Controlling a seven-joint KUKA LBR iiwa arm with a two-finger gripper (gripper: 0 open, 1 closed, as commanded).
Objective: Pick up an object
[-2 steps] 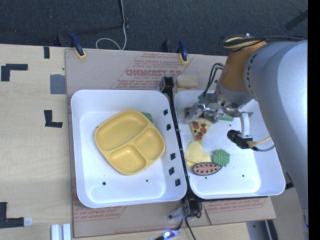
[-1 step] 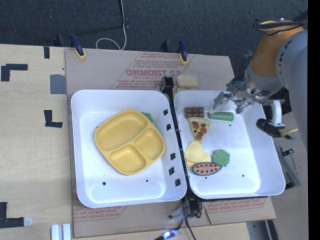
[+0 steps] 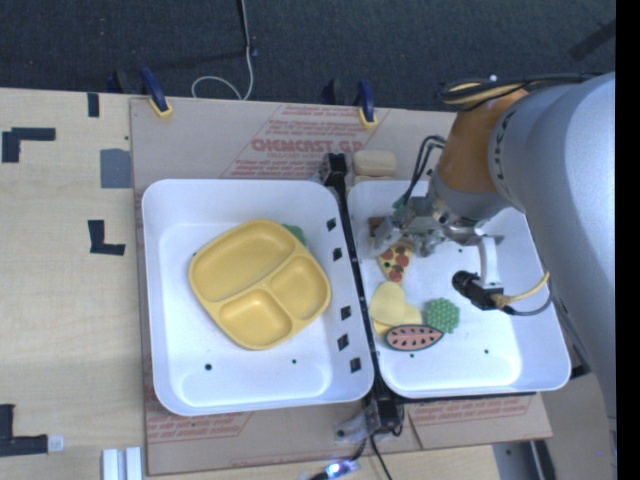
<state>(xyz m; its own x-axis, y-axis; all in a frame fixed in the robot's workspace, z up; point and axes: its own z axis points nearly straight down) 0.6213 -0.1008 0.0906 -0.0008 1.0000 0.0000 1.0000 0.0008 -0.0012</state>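
Grey arm (image 3: 570,158), orange wrist band (image 3: 470,148), yellow cable (image 3: 530,293)

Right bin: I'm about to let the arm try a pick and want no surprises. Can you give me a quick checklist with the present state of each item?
1. Objects in right bin: ok; pizza toy, yellow piece, watermelon slice, green piece.
2. Pincer over the bin: ok, near the pizza toy.
3. Object between the pincer's tips: cannot tell.
4. Objects spaced apart: not ok; yellow piece, watermelon slice and green piece crowd together.
5. Yellow tray out of the way: ok, in left bin.
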